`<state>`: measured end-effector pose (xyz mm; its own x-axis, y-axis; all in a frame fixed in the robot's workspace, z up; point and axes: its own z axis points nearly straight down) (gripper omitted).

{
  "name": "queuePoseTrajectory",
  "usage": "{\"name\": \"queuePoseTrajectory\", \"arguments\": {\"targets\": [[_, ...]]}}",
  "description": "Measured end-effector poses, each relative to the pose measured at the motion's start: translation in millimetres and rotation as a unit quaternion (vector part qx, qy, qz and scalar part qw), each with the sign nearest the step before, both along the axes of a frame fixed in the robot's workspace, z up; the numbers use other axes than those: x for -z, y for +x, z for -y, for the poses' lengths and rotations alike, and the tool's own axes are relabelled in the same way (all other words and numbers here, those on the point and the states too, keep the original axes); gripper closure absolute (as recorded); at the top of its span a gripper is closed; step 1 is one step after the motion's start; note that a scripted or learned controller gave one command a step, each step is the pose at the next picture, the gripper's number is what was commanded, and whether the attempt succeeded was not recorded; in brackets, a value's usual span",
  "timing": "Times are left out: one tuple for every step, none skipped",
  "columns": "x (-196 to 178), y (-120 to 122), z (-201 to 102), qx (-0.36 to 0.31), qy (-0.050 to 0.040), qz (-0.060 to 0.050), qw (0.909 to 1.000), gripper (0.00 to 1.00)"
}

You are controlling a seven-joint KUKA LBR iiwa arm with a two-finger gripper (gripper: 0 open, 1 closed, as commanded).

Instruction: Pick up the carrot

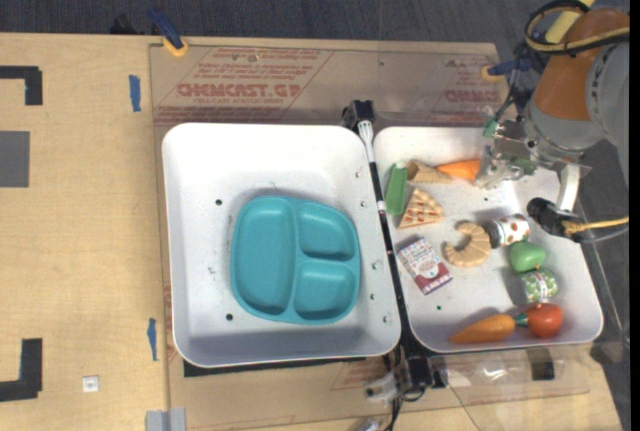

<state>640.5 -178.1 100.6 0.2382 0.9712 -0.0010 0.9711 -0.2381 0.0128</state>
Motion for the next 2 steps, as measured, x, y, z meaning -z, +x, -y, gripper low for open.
{"name": "queuePoseTrajectory", "arguments": {"targets": [[1.0, -0.5, 0.0, 0.000, 0.0000, -0.001, 1.0000, 0.00], [14.5, 17.0, 16.5, 0.148, 0.0157, -0.043, 0.9879, 0.00]]}}
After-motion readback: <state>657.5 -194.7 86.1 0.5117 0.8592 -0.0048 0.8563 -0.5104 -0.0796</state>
